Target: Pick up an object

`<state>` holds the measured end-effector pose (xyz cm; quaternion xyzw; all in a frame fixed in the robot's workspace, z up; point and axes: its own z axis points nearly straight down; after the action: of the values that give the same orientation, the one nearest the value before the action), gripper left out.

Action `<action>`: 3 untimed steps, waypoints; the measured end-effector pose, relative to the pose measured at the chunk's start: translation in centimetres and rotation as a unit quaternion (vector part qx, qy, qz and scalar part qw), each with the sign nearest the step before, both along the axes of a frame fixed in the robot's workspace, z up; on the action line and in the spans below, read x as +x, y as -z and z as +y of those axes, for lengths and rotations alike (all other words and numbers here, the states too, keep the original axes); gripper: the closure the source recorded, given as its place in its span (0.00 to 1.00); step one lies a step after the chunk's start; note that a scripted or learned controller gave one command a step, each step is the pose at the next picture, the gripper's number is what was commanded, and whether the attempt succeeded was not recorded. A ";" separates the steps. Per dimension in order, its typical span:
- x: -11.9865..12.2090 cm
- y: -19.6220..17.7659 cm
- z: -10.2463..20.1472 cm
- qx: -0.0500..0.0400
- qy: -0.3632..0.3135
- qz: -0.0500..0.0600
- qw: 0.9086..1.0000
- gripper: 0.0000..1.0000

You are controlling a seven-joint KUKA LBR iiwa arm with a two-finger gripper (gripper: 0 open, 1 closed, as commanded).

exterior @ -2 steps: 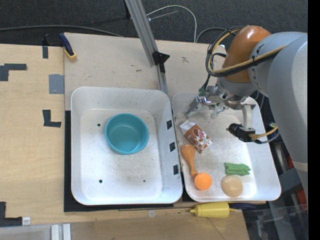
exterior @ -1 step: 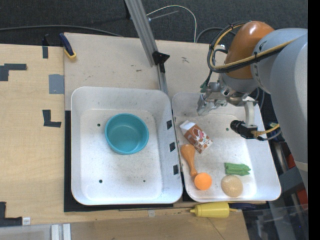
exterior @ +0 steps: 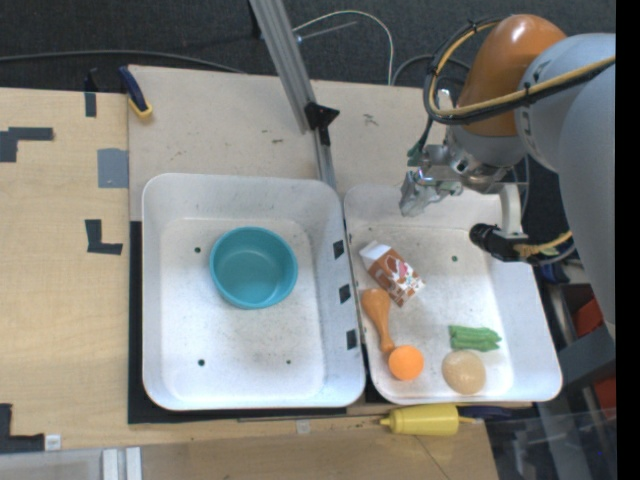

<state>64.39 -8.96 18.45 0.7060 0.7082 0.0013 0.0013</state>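
1. A yellow bottle (exterior: 424,420) lies on the bench, just past the right bin's (exterior: 528,313) near edge.
2. By that near edge sit an orange ball (exterior: 405,363), a tan ball (exterior: 464,372) and a green thing (exterior: 474,338).
3. A small carton (exterior: 392,274) (red and white) lies nearer the middle.
4. A blue bowl (exterior: 253,267) sits in the left bin (exterior: 170,308).
5. The gripper (exterior: 422,194) hangs over the right bin's far edge, holding nothing; I cannot tell if it is apart or together.
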 end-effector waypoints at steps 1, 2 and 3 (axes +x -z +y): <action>0.1 -3.0 0.0 0.000 0.001 0.001 1.000 1.00; -0.5 -2.9 4.9 0.001 -0.001 0.003 1.000 1.00; 0.3 -4.2 10.0 0.001 -0.002 0.002 1.000 1.00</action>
<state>64.67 1.04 22.68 0.7045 0.7097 0.0006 -0.0006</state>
